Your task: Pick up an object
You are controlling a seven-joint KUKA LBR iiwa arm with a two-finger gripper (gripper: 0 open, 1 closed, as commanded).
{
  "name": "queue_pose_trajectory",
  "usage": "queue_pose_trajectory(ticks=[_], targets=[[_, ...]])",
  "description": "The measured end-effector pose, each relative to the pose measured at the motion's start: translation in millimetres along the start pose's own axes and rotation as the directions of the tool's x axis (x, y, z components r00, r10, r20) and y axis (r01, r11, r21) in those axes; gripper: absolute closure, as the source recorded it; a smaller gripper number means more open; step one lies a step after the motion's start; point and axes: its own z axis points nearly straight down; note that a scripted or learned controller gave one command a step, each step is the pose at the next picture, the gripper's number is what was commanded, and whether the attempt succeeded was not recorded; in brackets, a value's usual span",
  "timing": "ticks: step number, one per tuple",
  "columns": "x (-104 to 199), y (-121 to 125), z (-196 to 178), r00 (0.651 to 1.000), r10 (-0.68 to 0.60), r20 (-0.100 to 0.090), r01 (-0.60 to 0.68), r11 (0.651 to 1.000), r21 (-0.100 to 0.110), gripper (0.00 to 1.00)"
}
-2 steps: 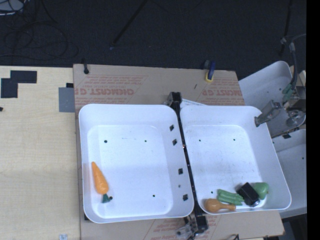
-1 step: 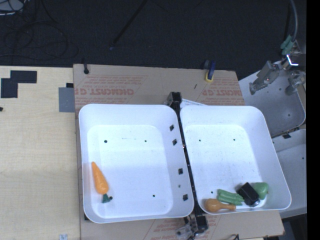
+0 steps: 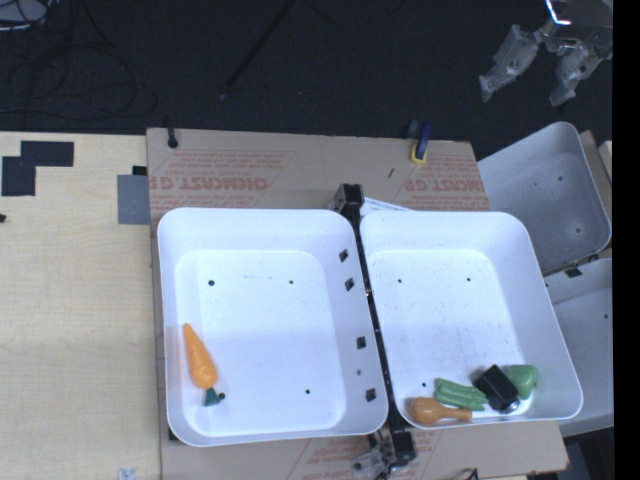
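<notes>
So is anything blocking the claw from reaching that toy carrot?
Nothing visible does. The gripper hangs at the view's upper right, beyond the bins. The toy carrot lies alone in the left bin, apart from the cluster in the right bin.

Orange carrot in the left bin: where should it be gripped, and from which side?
Come straight down on the carrot and grip its thick orange middle across the width. It lies flat, lengthwise along the bin's left wall, green stem end nearest the camera. The side away from the wall is open.
</notes>
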Motion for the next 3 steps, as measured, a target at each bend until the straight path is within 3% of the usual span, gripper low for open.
queue_pose_trajectory(ticks=[3], targets=[[-157,7,1,1.0,0.007,0.0,-0.007,1.0,0.005,0.0]])
